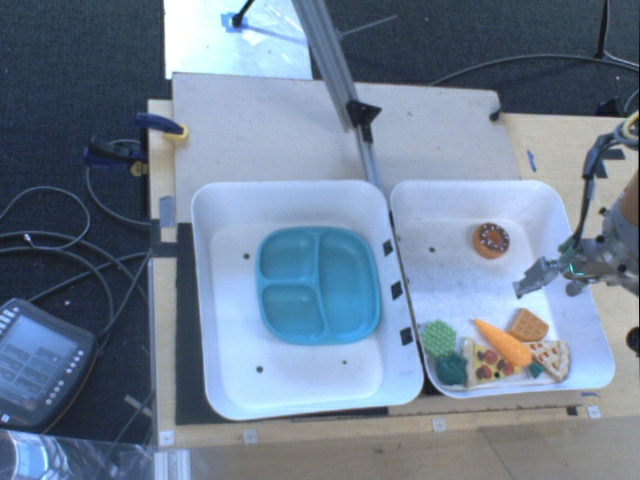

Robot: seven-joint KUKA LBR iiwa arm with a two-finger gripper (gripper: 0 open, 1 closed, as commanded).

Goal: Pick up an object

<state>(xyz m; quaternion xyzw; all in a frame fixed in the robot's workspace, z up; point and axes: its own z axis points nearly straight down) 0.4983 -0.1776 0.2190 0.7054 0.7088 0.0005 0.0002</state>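
End effector [532, 278] over right bin [440, 208], finger state indiscernible. Carrot [503, 342] lies below-left, long axis diagonal; waffle [527, 324] nearest, just beneath.

A pale wooden desk [330, 128] stands on dark carpet [70, 58], seen from above under even light. Black cables [50, 243] loop across the floor at the left, near a grey handheld control pad [38, 360]. A blue and yellow clamp [160, 126] grips the desk's left edge. A slanted metal pole [325, 48] crosses a bright sheet [215, 23] behind.
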